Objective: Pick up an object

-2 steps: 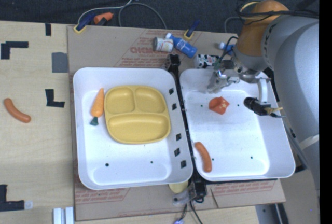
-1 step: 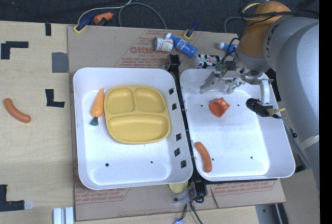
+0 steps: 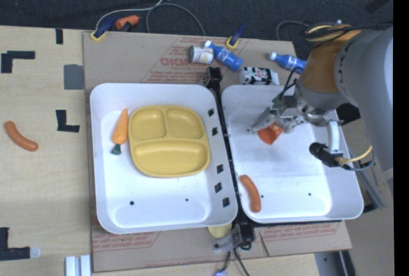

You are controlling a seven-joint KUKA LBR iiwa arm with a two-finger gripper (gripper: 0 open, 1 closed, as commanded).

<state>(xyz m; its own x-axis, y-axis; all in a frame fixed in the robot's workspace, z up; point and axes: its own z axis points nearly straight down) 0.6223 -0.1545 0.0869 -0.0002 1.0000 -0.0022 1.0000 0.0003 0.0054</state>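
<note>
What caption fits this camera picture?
Robot gripper over an orange thing in the right bin; yellow plate left.

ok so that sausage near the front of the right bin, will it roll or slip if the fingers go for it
The sausage is a rounded, slightly curved shape, so it would probably roll sideways if nudged. Its surface looks smooth like plastic, so it may slip from a pinch. It lies flat near the right bin wall, which could hinder a grasp from that side.

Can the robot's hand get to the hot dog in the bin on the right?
Probably yes. The hot dog lies by itself near the right bin's front-left corner, nothing on it, and the hand hangs over that same bin.
</note>
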